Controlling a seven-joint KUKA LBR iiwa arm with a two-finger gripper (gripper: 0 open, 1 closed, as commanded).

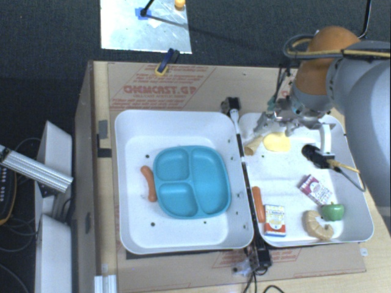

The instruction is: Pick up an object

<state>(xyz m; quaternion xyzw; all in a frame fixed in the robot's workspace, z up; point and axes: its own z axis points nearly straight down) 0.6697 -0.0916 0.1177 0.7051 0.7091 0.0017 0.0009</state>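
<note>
Dark carpet floor, with the bench topped by a printed cardboard sheet (159, 90) that keeps both bins level and side by side. The arm (360, 90) comes in from the right and takes up the upper right corner, wrist bent down over the right bin (287, 176).

The left bin (131, 133) holds a blue divided plate (174, 163) lying flat mid-bin, compartments bare, and one sausage (148, 183) just beside its left edge.

The gripper (276, 124) hangs low at the right bin's far left corner, just above a yellow slab (278, 143). That's my guess for the pick target, since it's the closest thing under the tool. A tan wedge (251, 145) sits just beside it against the bin wall.

The rest is loose along the near side, well apart from the tool:
- bagel-like ring (319, 226)
- small carton (275, 220)
- purple packet (315, 190)
- second sausage (259, 203), along the left wall
- green round thing (333, 212), touching the ring

I can't tell whether the gripper is released or clenched, because the wrist hardware blocks the tip. Contact with the slab is also unclear. Nothing visibly grasped, so the pick is not yet done.
</note>
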